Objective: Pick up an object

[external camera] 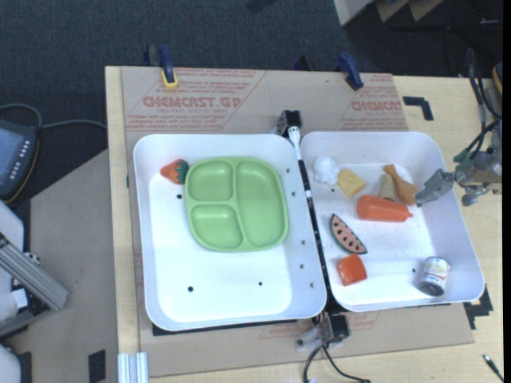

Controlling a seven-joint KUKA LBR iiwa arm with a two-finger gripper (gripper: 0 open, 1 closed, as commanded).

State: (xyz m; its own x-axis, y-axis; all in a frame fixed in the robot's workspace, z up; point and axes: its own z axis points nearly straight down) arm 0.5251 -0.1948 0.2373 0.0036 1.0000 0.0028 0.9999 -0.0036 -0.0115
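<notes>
Two shallow white bins sit side by side on the surface, clamped edge to edge so that one serves as a source and the other as a drop area. The left bin (pixel 160 294) holds one green divided plate (pixel 237 203) with three compartments, lying flat near the bin's upper middle, and one toy strawberry (pixel 173 171) just beside the plate's upper left corner, by the bin wall.

The right bin (pixel 455 238) carries the bulk of the pickable things, spread loosely enough that a grasp can reach each: one small white object (pixel 325 167) near the upper left corner, one yellow cheese wedge (pixel 351 183), one tan drumstick-like toy (pixel 396 184), one orange carrot (pixel 383 209), one watermelon slice (pixel 348 234), one red block-like toy (pixel 351 270), and one small can (pixel 433 277) near the lower right corner. That makes seven items here, two in the left bin.

The pincer (pixel 435 188) reaches in over the right bin's right rim, just beside the drumstick toy and the carrot's end, likely the intended pick. Nothing shows between its fingers; whether they are spread or closed I cannot tell.
</notes>
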